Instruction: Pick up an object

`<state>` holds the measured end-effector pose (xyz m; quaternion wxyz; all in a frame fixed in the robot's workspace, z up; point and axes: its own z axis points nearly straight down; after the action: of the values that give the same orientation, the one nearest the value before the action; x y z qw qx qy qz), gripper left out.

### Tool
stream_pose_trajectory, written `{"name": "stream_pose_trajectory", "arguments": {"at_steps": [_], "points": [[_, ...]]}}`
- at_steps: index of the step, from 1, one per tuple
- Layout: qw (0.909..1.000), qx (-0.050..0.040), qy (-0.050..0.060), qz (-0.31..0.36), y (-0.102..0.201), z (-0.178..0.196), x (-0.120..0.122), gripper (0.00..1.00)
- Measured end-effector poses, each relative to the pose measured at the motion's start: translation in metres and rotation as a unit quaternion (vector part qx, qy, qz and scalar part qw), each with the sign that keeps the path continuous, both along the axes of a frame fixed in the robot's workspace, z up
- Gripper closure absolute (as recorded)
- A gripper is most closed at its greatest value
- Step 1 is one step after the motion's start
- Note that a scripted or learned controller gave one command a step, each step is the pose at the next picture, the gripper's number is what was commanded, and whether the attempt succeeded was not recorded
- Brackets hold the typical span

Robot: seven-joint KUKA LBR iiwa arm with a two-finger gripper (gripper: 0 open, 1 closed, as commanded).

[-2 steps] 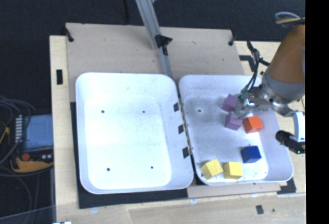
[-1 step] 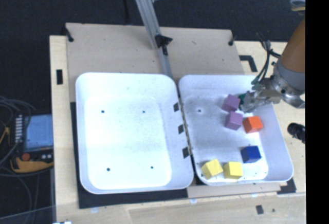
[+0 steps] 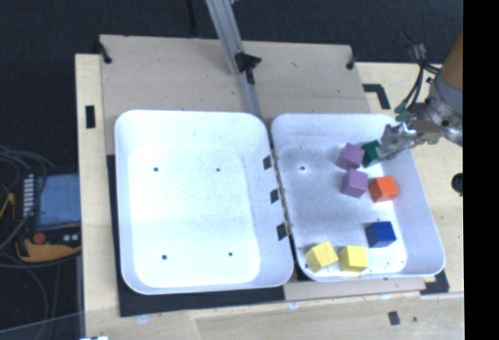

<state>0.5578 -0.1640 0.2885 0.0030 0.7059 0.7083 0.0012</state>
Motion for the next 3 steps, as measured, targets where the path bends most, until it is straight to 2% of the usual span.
{"name": "stream_pose_trajectory", "arguments": {"at_steps": [1, 2, 3], "points": [[1.0, 0.0014, 0.003, 0.001, 0.049, -0.019, -0.004, 1.0], [1.0, 0.0018, 0.002, 0.002, 0.099, -0.016, -0.009, 1.0], [1.0, 0.0019, 0.003, 0.002, 0.156, -0.025, -0.025, 1.0]]}}
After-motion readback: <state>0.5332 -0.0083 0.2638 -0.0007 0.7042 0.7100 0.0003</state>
